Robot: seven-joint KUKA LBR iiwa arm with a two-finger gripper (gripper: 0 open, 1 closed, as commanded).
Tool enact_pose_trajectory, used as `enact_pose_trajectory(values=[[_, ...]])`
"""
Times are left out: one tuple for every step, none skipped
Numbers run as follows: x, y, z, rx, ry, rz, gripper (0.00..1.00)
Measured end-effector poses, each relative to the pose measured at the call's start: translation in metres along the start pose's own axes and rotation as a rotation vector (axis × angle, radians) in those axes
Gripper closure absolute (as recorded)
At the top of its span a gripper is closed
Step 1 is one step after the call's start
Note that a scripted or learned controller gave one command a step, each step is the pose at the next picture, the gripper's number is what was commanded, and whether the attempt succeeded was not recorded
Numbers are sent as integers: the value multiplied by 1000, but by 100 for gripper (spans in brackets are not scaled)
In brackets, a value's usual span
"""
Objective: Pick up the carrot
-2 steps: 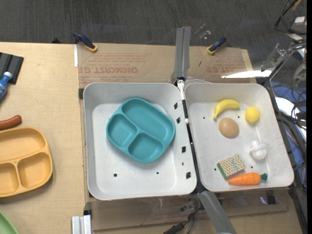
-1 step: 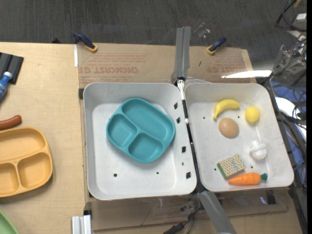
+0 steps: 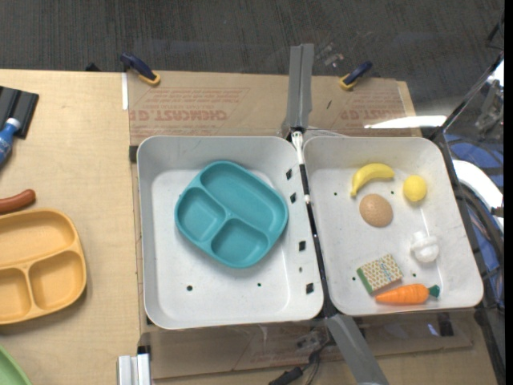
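Note:
An orange carrot [image 3: 405, 294] with a green stub at its right end lies flat near the front edge of the right bin [image 3: 449, 175]. It rests just below a small green and tan box [image 3: 379, 273]. Nothing touches the carrot.
The right bin also holds a banana [image 3: 371, 176], a lemon [image 3: 414, 188], a brown egg [image 3: 375, 210] and a small white object [image 3: 425, 249]. A teal divided plate [image 3: 232, 213] lies in the left bin [image 3: 152, 239]. A yellow tray [image 3: 36, 267] and a sausage [image 3: 16, 201] sit on the bench at left.

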State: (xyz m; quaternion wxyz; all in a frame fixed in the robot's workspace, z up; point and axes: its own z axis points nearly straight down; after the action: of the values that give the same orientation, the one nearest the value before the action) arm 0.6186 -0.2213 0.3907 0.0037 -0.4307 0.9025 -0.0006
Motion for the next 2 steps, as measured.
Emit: enact_pose_trajectory(values=[[-4, -5, 31, -3, 2, 187, 100], [-58, 43, 149, -5, 2, -131, 100]])
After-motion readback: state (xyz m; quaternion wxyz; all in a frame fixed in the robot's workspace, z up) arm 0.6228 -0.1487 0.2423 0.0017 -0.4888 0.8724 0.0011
